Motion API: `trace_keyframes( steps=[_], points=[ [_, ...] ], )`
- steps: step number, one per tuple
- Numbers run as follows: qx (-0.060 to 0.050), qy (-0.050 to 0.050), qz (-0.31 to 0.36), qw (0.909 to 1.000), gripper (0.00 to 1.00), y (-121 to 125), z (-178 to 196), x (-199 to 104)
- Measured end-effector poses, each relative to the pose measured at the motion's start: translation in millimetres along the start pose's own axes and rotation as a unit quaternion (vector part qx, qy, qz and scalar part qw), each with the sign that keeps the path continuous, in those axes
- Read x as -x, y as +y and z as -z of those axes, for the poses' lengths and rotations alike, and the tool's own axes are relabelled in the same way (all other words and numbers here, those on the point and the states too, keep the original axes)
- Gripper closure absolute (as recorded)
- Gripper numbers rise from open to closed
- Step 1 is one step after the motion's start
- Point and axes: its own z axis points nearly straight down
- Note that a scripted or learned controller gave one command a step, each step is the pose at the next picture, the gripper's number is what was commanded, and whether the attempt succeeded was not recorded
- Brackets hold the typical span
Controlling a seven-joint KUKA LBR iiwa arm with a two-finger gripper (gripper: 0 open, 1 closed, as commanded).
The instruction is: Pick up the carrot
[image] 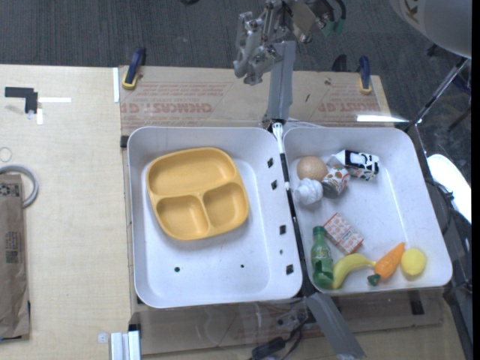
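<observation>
Light wooden tabletop [67, 201] carries two shallow white bins side by side, backed by a brown cardboard sheet [225, 100] held by blue clamps. Left bin [210, 283] holds a yellow three-compartment plate [197, 192]. Right bin [420, 201] holds the mixed items: the carrot [388, 262] lies near the front right corner, tilted, its green top toward the front, between a banana [349, 267] and a lemon [412, 262], close to or touching both; which, cannot be settled. A green bottle [321, 257], a small red-patterned box [343, 233], a brownish egg-shaped item [312, 168] and a black-and-white carton [360, 163] also lie there. Gripper [253, 58] hangs above the bins' far edge, over the cardboard, well apart from the carrot; whether it is spread or closed cannot be told, and nothing is seen held. Judgement: the approach step has not begun; the next move calls for travel across the right bin to its front corner, then a descent aligned across the carrot's narrow width, avoiding its two neighbours. Legible writing: "CHEMCAT" printed upside down in red on the cardboard; other labels too small to read.
</observation>
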Motion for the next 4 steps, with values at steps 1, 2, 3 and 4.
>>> trace_keyframes(
  steps=[1,2,3,4],
  points=[
    [0.000,-0.003,-0.004,1.0000,1.00,-2.9,9.4,0.8],
    [0.000,0.001,-0.081,0.9967,1.00,-29.1,0.0,-14.2],
    [0.000,0.000,0.125,0.9921,1.00,4.6,0.2,2.0],
    [0.001,0.000,0.259,0.9658,1.00,34.9,-0.2,17.0]
  ],
)
